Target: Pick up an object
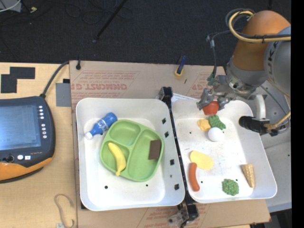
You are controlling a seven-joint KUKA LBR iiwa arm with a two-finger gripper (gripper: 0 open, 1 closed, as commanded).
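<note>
Red object (211, 109) beneath pincer (209, 102)

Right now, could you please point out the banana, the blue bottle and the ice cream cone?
banana (117, 158): camera view, middle of its curved body.
blue bottle (102, 123): camera view, its blue body.
ice cream cone (248, 174): camera view, middle of the cone.
</note>
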